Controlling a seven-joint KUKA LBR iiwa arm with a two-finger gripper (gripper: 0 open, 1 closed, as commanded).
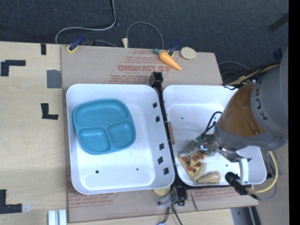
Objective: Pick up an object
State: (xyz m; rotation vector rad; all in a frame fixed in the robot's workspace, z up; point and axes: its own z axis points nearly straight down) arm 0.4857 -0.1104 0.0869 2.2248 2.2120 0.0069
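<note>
Hand [198,146] low in right bin; pizza slice [193,163] just below.

Open floor [197,107] beyond pizza slice [192,164]

The grey arm [274,102] bears a broad orange band [241,116] and thin black cables [213,121].

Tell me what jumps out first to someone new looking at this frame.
The blue divided plate in the left bin stands out most. Next is the grey arm with its orange band over the right bin, its gripper just above a toy pizza slice near that bin's front edge. A toy carrot lies on the cardboard behind the bins.
</note>
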